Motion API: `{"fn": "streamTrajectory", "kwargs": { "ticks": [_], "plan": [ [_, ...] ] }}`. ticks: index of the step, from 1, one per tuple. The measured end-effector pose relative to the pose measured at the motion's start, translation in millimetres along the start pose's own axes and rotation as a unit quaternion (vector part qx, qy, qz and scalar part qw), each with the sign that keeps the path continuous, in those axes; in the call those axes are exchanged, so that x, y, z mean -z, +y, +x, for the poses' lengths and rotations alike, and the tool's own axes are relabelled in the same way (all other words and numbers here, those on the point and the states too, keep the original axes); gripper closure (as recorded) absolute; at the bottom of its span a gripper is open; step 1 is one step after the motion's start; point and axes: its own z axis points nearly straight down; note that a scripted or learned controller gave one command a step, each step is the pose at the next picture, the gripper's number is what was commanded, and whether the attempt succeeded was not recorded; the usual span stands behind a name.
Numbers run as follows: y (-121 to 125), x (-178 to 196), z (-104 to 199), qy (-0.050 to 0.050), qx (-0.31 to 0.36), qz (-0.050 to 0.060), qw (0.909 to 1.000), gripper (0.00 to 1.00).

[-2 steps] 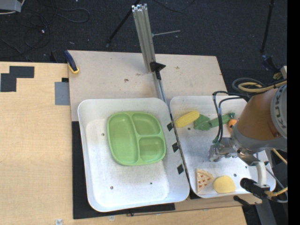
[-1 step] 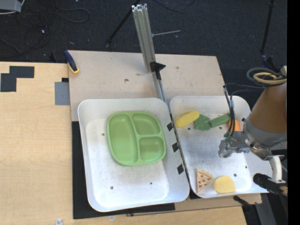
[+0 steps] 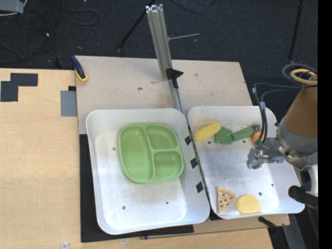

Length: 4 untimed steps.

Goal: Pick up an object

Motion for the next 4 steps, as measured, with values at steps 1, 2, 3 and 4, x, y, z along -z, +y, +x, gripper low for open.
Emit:
{"fn": "streamTrajectory", "kwargs": {
  "ticks": [1,2,3,4],
  "plan": [
    [2.9,42.4,1.1,0.000,0.000,0.000,1.0000,1.00],
    [15.1,30.8,51.2,0.001,0.001,0.003,1.0000,1.00],
    [34.7,18.3,101.8,0.001,0.002,0.003,1.0000,1.00],
    [59.9,27.2,154.3,0.000,0.002,0.002,1.0000,1.00]
  ]
}}
